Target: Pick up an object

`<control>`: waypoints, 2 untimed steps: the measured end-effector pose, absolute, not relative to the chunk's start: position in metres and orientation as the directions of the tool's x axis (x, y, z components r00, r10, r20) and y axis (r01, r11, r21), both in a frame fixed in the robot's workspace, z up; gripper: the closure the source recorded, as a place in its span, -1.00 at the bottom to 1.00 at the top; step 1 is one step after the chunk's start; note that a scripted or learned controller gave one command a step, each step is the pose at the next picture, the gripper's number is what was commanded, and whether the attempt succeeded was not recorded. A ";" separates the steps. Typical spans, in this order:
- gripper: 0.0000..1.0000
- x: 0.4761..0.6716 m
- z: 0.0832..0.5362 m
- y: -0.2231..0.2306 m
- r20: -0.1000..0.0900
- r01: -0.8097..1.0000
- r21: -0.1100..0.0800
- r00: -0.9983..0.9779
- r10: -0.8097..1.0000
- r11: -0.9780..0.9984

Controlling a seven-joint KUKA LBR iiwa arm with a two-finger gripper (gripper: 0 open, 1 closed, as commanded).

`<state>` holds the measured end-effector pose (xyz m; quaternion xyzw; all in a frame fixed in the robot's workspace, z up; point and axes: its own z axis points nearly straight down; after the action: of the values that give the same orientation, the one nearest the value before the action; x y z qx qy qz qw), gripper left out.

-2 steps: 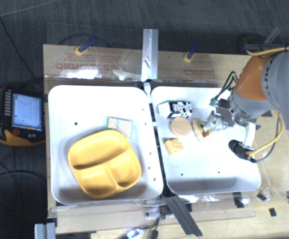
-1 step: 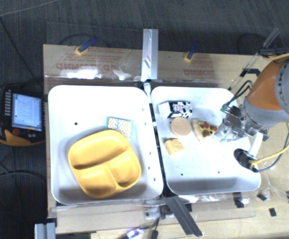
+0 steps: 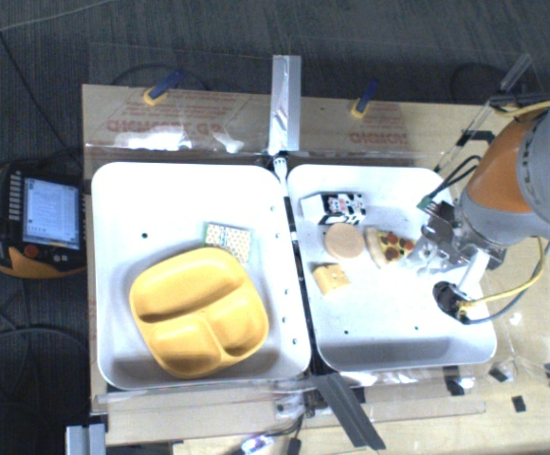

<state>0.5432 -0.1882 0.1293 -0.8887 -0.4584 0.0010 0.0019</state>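
Two shallow white bins sit side by side at the middle of the frame, and we read them one after the other. The left bin holds a yellow divided tray tilted toward the lower right, and its upper right corner covers part of a small patterned card, so we see only the card's top edge and cannot make out the print.

The right bin carries four small things in its upper left part. A black-and-white patterned piece lies nearest the top; its markings are too small for us to read. Just below it sits a round tan disc, and just beside that, to the right, a pizza slice toy with red spots. A yellow cheese wedge rests lower left of the disc, close to the bin's left wall.

At the right of the frame the arm, grey with its orange band, is cut off by the frame's edge. The gripper hangs over the right half of the right bin, just to the right of the pizza slice toy. Its metal parts blur into the white floor and the cables around it, so we cannot tell whether it is open or closed, nor whether it touches the slice. Nothing is visibly gripped.

A handheld pendant with a lit screen lies on the dark floor at the left edge.
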 end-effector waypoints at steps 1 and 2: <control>1.00 0.543 0.254 -0.137 -0.004 0.772 -0.001 0.635 0.772 -0.635; 1.00 0.543 0.361 -0.140 -0.004 0.412 0.002 0.911 0.412 -0.911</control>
<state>0.5430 -0.1403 0.3605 -0.9775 -0.2110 0.0017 -0.0015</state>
